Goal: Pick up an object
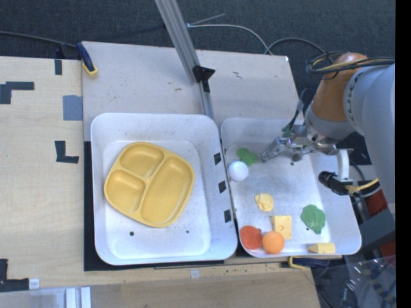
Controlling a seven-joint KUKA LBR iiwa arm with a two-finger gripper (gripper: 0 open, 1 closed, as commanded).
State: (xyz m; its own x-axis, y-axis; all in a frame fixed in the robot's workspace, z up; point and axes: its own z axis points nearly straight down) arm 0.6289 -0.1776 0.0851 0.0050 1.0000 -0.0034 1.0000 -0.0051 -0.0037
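Note:
The right bin (302, 191) holds several small toy foods. A green piece (246, 155) lies at its upper left, with a white ball (238, 171) just below it. Further down are a yellow lump (264, 202), a yellow cheese block (282, 226), a red tomato (250, 237) and an orange ball (273, 242). A green leafy piece (313, 218) and a yellow wedge (323, 248) sit at the lower right. My gripper (277, 150) hangs low over the bin's upper part, just right of the green piece, with nothing visibly held.
The left bin (109, 236) carries a yellow divided plate (149, 183). A metal pole (180, 34) slants down to the gap between the bins. Cables (334, 183) hang by the arm at the right bin's right wall.

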